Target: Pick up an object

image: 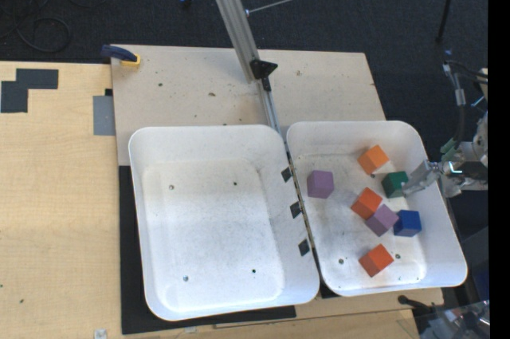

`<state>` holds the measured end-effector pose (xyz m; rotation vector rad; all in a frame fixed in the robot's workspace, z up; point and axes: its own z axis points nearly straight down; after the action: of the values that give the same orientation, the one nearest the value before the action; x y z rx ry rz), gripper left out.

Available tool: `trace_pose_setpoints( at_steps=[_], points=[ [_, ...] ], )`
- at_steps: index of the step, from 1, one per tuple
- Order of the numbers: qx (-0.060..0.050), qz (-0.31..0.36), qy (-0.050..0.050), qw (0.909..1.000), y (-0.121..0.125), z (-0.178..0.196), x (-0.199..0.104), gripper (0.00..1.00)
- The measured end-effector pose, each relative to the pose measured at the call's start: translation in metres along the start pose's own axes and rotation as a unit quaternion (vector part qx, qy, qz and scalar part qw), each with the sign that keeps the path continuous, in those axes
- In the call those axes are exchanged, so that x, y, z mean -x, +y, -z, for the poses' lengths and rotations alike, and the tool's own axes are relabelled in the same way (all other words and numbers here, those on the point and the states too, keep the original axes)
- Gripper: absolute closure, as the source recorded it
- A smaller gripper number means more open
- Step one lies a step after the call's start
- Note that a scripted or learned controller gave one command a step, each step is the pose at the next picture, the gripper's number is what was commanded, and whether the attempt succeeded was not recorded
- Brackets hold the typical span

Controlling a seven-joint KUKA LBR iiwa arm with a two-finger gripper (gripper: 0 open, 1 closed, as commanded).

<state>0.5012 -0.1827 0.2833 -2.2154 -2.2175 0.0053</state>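
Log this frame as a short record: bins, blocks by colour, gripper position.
left bin: white, holds no blocks
right bin: white, holds seven blocks
orange blocks: three
purple blocks: two
green block: near the right wall
blue block: beside the lower purple one
gripper: at the right bin's right edge, next to the green block

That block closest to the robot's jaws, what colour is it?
Dark green. The green block shows best in the camera view, in the right bin.
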Motion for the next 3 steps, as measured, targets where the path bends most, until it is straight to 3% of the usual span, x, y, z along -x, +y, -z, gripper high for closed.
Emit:
trace_pose_setpoints(
  at_steps=[1, 3],
  points=[
    [0.002, -0.001, -0.001, 1.0, 0.0, 0.002, 0.001, 0.0],
    [-0.001, -0.001, 0.001, 1.0, 0.002, -0.12, 0.01, 0.0]
  ],
)
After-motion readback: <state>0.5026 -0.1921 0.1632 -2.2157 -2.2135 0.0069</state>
